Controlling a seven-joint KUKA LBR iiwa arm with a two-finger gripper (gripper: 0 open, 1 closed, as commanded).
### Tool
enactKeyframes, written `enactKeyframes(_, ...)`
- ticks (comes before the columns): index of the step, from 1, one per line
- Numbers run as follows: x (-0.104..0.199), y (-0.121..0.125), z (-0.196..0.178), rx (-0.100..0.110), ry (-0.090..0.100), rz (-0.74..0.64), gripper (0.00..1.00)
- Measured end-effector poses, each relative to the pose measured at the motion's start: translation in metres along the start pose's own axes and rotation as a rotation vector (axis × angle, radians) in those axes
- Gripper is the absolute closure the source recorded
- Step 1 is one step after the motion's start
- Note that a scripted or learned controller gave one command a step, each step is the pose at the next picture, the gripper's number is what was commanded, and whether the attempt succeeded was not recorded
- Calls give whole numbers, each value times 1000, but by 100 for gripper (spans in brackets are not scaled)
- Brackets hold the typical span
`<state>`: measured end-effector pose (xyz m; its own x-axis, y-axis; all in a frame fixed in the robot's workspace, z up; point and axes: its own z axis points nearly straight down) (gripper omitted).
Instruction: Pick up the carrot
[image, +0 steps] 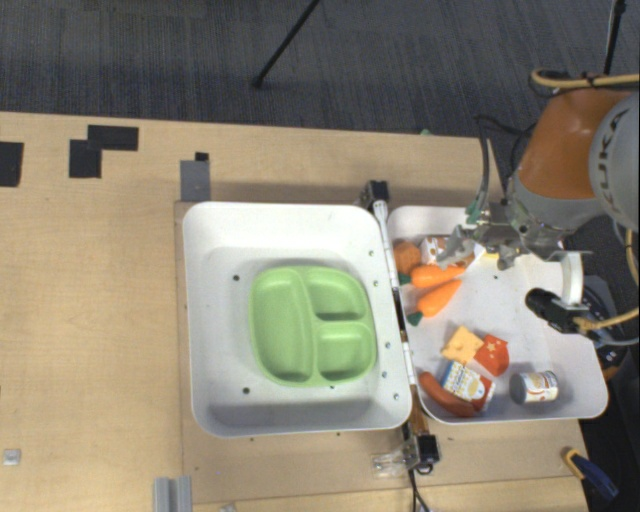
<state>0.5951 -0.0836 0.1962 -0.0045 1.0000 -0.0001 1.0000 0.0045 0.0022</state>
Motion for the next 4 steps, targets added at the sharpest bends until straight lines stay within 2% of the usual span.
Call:
enactKeyframes(1,-4,14,105,3,1,-209,0)
enactKeyframes(2,-3,-10,110,-3,-1,-244,0)
enactKeyframes(3,-3,-8,98,-9,-2,-246,100)
enactKeyframes(4,31,4,11,0,0,291,100)
